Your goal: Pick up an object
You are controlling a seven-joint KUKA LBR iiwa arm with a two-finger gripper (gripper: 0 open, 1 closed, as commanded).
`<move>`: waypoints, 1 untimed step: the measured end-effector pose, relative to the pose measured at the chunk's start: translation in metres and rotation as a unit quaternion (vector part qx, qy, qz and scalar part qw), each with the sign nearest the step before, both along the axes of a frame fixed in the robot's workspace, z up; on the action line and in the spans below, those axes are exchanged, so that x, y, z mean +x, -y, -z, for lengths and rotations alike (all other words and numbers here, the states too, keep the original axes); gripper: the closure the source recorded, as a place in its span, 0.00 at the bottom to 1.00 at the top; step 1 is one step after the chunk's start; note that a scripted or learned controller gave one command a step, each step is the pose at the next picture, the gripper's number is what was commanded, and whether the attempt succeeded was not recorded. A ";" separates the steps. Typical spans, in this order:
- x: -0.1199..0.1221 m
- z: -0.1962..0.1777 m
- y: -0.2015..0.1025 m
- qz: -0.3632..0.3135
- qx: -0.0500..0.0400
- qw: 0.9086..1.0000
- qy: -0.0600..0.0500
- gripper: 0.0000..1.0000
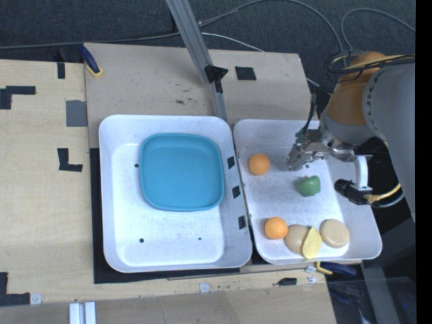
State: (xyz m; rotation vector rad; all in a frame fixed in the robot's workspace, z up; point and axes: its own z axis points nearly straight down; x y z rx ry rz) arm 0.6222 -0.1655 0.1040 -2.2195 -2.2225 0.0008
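Observation:
The right bin [270, 147] holds several small items: an orange ball [258, 164] near its left side, a green pepper-like piece [309, 185] in the middle, a second orange ball [275, 227] at the front, and beside it a tan lump [295, 237], a yellow wedge [311, 243] and a beige round piece [334, 233]. My gripper [301, 158] hangs over the right bin, just above and left of the green piece and to the right of the upper orange ball. Nothing shows between its fingers.
The left bin [121, 235] carries a blue square plate [181, 171]. A slanted metal post [196, 39] rises behind the bins. The arm's grey body and orange band [351, 100] cover the right bin's far right corner, with cables near it.

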 end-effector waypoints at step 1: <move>-0.008 -0.054 0.004 0.001 -0.001 1.000 0.002 1.00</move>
